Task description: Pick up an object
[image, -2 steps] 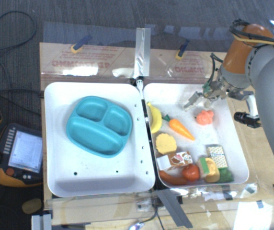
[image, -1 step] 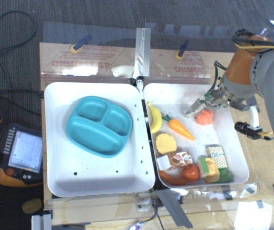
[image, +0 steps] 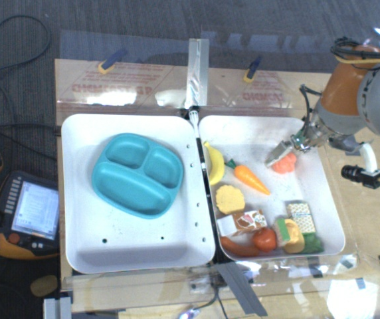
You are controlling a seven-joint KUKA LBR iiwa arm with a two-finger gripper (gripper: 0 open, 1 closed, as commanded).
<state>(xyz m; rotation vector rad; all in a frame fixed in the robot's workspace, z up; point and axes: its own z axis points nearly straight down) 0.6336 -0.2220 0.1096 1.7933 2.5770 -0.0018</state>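
A blue divided plate [image: 138, 173] is contained in the left bin [image: 77, 244]. Toy foods are held in the right bin [image: 333, 211], the gripper [image: 288, 150] spread open just above a pink piece [image: 285, 164].

- Teal divided plate [image: 139, 173], white bins [image: 77, 198]
- Orange carrot [image: 251, 179], yellow banana [image: 214, 163]
- Red tomato [image: 266, 239]
- Grey arm [image: 349, 92], orange band
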